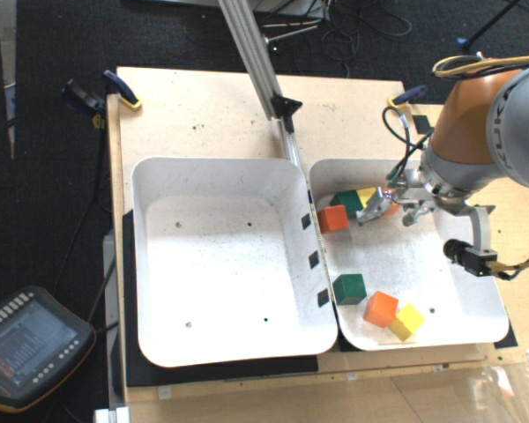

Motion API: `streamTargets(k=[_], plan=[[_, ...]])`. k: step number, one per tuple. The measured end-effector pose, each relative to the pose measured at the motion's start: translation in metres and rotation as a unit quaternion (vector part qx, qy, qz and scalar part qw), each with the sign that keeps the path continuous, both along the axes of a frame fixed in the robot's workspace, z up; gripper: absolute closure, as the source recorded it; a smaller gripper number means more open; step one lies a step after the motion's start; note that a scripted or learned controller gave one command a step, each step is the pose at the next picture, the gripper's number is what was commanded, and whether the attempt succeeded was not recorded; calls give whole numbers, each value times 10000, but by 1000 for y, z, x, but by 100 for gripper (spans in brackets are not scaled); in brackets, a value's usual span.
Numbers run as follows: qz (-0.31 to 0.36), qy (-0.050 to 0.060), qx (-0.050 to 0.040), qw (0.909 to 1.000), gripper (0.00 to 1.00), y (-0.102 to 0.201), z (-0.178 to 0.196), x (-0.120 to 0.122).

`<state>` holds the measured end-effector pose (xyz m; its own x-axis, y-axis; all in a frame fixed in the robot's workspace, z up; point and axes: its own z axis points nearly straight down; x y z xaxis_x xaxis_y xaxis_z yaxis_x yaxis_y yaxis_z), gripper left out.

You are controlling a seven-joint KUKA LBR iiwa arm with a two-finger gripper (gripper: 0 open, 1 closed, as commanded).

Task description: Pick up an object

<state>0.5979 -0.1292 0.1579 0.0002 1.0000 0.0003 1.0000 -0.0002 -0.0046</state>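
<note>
The left bin lies at the frame's middle left; in the right bin, a green block, an orange block and a yellow block sit low, with more blocks clustered above at centre-right. All look light, rigid, flat-sided: take one across opposite faces. The gripper hovers beside that upper cluster, partly hiding it; its fingers' spread I cannot tell.

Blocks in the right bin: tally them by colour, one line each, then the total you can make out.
Green blocks: 2
Orange blocks: 2
Yellow blocks: 2
Total: 6; the gripper may hide more behind it.
</note>
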Motion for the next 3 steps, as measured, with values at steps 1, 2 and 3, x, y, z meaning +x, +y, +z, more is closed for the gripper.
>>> streamTargets(k=[1, 2, 3], plan=[[-5, -23, -24, 10000, 0, -1, -44, 7], [-22, -48, -49, 10000, 0, -6, -61, 7], [-22, -55, -48, 10000, 100, -6, -50, 8]])
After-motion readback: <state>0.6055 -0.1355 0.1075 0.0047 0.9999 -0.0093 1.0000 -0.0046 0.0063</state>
